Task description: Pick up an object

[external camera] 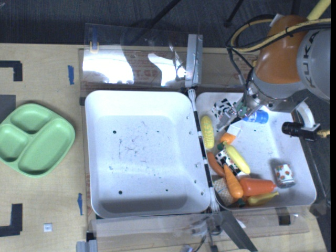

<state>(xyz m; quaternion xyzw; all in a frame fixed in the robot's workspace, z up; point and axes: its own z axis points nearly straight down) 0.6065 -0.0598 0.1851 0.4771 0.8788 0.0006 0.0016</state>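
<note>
A: Entry, right bin (pixel 303 156). What lay in it?

B: A heap of toy food against its left wall. A yellow corn cob (pixel 208 130) lay lengthwise along that wall, bumpy and pale. Below it a yellow banana (pixel 237 160) lay on a slant, touching a small black-and-white patterned piece (pixel 224 158). Two orange carrots (pixel 234 182) crossed at the near end, the longer one (pixel 257 185) reddish-orange and pointing right, with a yellow strip (pixel 261 197) just under it. A beige speckled object (pixel 223 191) sat in the near-left corner, partly hidden.

A: Anything apart from the heap?

B: A small white cup with red spots (pixel 284 175) stood alone toward the right wall. A blue-and-white item (pixel 258 117) lay near the far end, and a black-and-white patterned item (pixel 222 108) sat at the far-left corner.

A: The tool?

B: The tool (pixel 237 114) hung low over the far part of the right bin, just beside the blue item. Whether it was wide or narrow I could not tell; nothing was visibly gripped. The orange band (pixel 278 56) and grey arm (pixel 317 62) came in from the right.

A: Surroundings?

B: The left bin (pixel 142 151) showed faint scuff marks. A green divided plate (pixel 34 139) rested on the tabletop (pixel 42 203), well to the left.
</note>
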